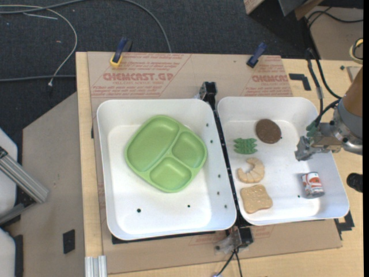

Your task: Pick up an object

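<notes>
- Honestly, the main risk I see is a miss: the gripper hangs over the right bin near its right edge, above and a little left of the small can, so a straight descent may land on bare bin floor.
- I cannot tell whether the gripper is released or clenched; nothing is seen held in it.
- The can lies on its side near the bin's lower right corner. It is a smooth metal-looking cylinder with a red label, so I judge it may roll or slip out when squeezed.
- The brown round disc toward the top edge looks flat and thin; the grip may fail to get under it.
- The green leafy piece, the croissant-shaped piece and the toast-shaped slice sit in a column along the left edge, close together, so a grasp there could push a neighbour.
- These look like toy food, probably light plastic.
- The left bin carries a green divided plate, smooth, with three compartments; it seems too wide for the grip.
</notes>
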Tool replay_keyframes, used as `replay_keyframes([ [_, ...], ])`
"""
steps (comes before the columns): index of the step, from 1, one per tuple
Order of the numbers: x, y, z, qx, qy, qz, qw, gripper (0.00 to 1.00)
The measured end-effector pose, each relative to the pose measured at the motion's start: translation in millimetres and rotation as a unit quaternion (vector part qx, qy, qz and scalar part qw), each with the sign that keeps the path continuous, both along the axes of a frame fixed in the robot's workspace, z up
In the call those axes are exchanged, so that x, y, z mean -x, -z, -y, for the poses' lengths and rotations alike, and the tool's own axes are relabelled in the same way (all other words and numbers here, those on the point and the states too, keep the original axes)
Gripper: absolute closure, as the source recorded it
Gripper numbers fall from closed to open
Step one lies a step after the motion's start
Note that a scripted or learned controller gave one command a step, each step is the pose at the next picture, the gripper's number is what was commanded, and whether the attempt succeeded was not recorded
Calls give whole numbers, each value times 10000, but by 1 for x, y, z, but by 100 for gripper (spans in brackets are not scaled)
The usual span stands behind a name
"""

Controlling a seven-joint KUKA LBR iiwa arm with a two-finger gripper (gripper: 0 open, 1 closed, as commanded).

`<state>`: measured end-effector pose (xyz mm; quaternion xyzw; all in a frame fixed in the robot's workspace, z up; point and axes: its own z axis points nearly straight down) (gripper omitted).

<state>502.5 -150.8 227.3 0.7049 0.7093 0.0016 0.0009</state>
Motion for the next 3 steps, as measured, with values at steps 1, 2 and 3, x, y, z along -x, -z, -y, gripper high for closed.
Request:
replay_keyframes([
  [1, -24, -5, -59, -8, -8, -5, 10000, 100],
  [2, -49, -12, -110, -4, 20, -12, 10000, 100],
  [3, -69, 1, -154, -2, 5, -11, 10000, 100],
])
